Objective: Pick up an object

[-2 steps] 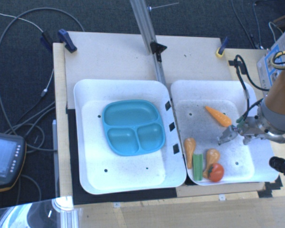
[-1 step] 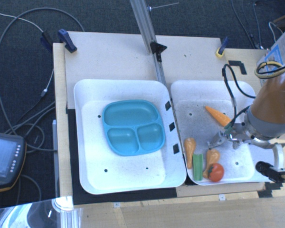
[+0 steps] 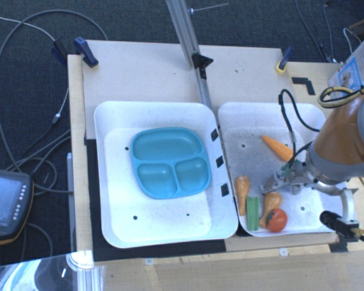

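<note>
Where the right bin (image 3: 255,123) runs down toward its lower left corner, you have the loose pieces bunched together: a green stick (image 3: 253,207) standing on end along the bin's lower edge, an orange-brown piece (image 3: 242,187) just left of it and above, a red tomato-like ball (image 3: 277,220) to the right, and a yellowish-orange lump (image 3: 271,202) pressed against the ball's upper left. These four sit touching or nearly touching. Up and to the right, apart from the cluster, an orange carrot (image 3: 278,148) lies on a slant in the middle of the same bin.

The gripper (image 3: 283,179) shows at the lower right of the frame, low over the right bin, just right of the cluster and below the carrot. Nothing is visibly between its fingers — and you cannot tell from this angle how wide they stand; the metal parts blur into the wrist.

The arm (image 3: 343,139) comes in from the right edge, its orange band bulking over the bin's right side, with a black cable looping up from the wrist.

Centre left of the frame: the left bin (image 3: 109,162), holding a blue divided plate (image 3: 169,161) — three compartments, lying flat. A metal pole (image 3: 183,20) slants down from the top to the gap between the bins. Blue clamps (image 3: 86,51) grip the bench's upper left corner.
</note>
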You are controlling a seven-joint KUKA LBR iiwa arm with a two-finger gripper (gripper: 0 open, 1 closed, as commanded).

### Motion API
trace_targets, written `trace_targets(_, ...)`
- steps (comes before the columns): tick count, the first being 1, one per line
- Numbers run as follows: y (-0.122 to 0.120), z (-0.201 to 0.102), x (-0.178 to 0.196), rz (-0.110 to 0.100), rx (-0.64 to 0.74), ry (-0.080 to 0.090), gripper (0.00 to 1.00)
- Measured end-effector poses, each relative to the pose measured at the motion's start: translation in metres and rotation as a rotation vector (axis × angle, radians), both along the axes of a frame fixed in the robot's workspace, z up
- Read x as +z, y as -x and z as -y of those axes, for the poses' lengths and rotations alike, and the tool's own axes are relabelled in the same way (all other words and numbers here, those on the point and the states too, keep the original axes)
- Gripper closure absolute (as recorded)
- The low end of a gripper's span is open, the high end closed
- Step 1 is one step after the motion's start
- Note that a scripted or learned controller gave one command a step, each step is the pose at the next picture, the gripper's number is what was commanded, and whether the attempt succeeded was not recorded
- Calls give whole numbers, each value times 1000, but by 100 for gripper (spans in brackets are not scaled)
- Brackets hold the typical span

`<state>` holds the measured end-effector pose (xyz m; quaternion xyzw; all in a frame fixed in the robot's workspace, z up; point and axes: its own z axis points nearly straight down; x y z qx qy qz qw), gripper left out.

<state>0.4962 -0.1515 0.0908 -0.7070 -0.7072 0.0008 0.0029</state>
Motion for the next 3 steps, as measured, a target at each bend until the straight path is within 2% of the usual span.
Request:
trace_targets(1, -1, 0, 12, 6, 1, 1, 100)
trace_targets(2, -2, 1, 55, 10, 1, 4, 100)
trace_targets(3, -10, -1, 118, 14, 2, 5, 100)
